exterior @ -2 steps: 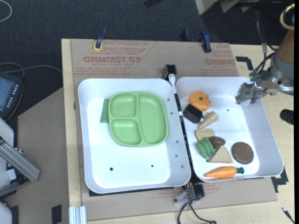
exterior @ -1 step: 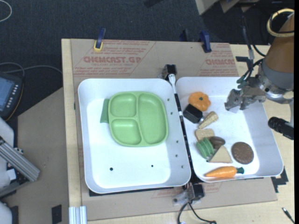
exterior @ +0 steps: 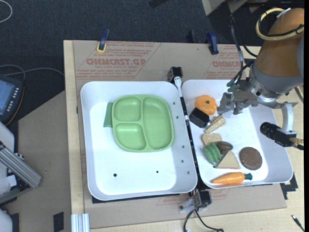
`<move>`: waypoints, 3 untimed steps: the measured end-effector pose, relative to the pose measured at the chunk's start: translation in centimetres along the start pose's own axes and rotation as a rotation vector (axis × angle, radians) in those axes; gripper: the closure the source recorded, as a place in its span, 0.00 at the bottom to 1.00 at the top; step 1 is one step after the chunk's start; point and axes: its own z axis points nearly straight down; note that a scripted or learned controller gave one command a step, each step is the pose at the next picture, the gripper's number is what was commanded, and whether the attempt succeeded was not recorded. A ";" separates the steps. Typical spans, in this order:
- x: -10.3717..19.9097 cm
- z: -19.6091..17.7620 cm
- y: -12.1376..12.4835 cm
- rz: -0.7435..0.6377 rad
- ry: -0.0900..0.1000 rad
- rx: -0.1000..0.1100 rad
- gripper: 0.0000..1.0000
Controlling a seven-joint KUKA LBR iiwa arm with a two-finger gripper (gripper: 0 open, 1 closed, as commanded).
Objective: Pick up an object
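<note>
A grey arm with an orange band reaches in from the right, its end effector hanging low over the upper part of the right-hand shallow white plastic bin. Whether it is open or closed cannot be told from this slant, and nothing is visibly gripped.

The candidates for picking lie in a tight column along that bin's left side: a small orange toy pumpkin, a black block touching it, a pale corn-like piece, a green ridged toy vegetable, a tan wedge, a round brown cookie-like disc and an orange toy carrot near the front rim.

The crowding looks like the main hazard: a descent among touching pieces could pinch two at once, or nudge one aside and close on nothing. The rounded pumpkin may squirt out of a two-finger pinch, and the flat disc offers little edge to catch. A black cylindrical fitting beside the wrist sits near the bin's right wall and could clip it.

The left-hand white bin holds a light green three-compartment plastic tray. Both bins rest on a protective sheet printed with red lettering, clamped onto the desk, over a dark carpeted floor.
</note>
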 end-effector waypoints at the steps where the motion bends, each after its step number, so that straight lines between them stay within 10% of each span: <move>1: 4.4 0.0 -2.0 0.003 -0.001 0.001 1.00; 3: 7.5 0.1 -2.6 0.005 -0.002 0.000 1.00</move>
